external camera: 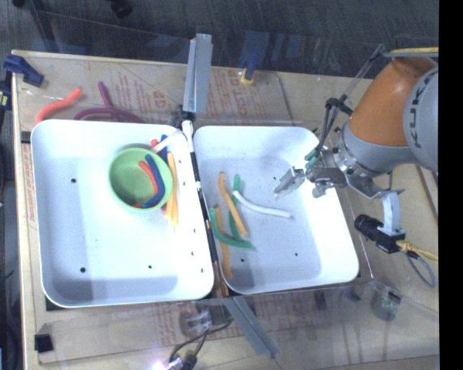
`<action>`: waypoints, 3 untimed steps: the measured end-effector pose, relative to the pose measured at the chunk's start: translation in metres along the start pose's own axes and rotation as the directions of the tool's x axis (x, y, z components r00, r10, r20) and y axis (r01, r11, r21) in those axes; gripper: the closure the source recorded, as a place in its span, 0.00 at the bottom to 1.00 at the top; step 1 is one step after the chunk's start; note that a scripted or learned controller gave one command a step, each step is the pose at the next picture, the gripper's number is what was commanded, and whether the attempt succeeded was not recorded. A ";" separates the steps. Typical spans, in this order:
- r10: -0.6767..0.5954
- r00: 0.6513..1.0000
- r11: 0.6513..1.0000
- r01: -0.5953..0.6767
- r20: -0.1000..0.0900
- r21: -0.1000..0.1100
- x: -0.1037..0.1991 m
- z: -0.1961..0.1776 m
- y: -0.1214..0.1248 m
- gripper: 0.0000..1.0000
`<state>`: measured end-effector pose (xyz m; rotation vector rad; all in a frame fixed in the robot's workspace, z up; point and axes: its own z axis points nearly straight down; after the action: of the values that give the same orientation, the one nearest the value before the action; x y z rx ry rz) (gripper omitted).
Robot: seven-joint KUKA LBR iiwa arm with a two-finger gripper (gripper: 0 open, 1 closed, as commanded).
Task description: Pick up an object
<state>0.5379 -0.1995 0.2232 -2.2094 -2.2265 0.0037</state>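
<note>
From above, the gripper (288, 183) is hovering with its fingers spread and holding nothing over the right bin (336, 245); a white strip (261, 207) is lying just beside its tips, with orange and green strips (233, 218) further left.

Faint red printing runs across the bench (139, 79) behind the left bin (62, 253) and along the strip in front of it, but it is too washed out to read. No other text is legible.
</note>
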 end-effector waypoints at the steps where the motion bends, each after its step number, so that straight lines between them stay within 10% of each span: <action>1: 0.132 0.991 0.991 -0.132 0.001 0.001 0.086 0.054 0.013 0.00; 2: -0.028 1.000 1.000 0.028 0.005 -0.004 0.083 0.131 0.012 0.00; 3: -0.035 0.999 0.999 0.035 0.001 -0.004 0.085 0.120 0.013 1.00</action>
<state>0.5496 -0.1139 0.1031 -2.1727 -2.2668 0.0009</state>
